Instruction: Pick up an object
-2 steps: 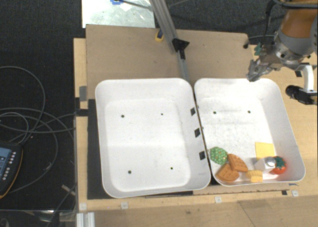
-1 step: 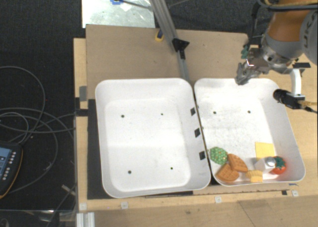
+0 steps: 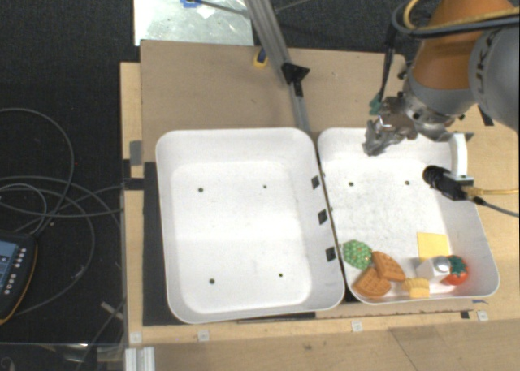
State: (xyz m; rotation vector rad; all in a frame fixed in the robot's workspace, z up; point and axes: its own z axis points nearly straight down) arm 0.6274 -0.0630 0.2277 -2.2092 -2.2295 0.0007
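Near edge: right bin [image 3: 487, 239] holds the pile at 5 o'clock – green piece [image 3: 356, 252], waffle [image 3: 388, 266], cookie [image 3: 371, 284], yellow block [image 3: 433, 243] | waffle's long axis runs 10-to-4 | far rim, 12 o'clock: gripper [image 3: 375, 144] hovers carrying nothing, whether its tips are apart or together I cannot tell | tip: travel toward 5, descend square across the waffle's short side.

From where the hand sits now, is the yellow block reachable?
Probably yes. The hand is above the right bin's far edge; the yellow block lies near the front with bare floor between and nothing over it. Toys crowd its front side, so fingers may bump them.
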